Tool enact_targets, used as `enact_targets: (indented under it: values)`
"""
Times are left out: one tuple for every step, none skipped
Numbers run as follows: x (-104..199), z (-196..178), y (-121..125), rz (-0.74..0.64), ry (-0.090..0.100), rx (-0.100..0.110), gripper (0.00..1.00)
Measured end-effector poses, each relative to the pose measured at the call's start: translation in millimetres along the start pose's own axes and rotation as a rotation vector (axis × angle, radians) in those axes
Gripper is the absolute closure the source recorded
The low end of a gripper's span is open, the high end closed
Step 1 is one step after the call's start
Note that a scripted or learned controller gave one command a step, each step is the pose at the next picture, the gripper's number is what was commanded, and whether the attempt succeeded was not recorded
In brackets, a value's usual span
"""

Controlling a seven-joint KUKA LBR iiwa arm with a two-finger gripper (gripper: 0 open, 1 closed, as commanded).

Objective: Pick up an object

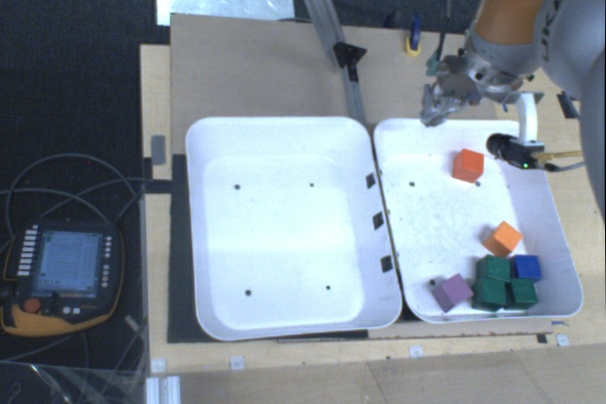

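the tool (437, 114) hung over the far rim of the right bin (559, 232); its state could not be told. a red block (468, 165) lay nearest, just below it, likely the easiest pick. the other blocks (492, 274) clustered well beyond, crowded together.

Overhead view. I am watching the tool (436, 112) hovering over the far rim of the right bin (559, 232), carrying nothing. An orange-red block (468, 165) is lying near it; an orange block (504, 237), blue block (525, 268), green blocks (494, 284) and purple block (453, 290) are clustering at the near corner. The left bin (204, 232) is sitting beside it on the surface (246, 61).
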State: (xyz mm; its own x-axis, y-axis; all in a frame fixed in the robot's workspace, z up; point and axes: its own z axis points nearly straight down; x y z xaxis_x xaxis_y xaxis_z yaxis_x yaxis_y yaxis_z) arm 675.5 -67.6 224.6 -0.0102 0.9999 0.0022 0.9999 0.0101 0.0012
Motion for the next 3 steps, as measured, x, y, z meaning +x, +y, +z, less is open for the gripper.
enact_targets:
  values:
    - [64, -5, -1, -0.002, 0.001, -0.001, 1.0]
    - [115, -13, -1, 0.0, 0.0, -0.002, 1.0]
    - [163, -3, -6, 0.001, 0.0, 0.001, 1.0]
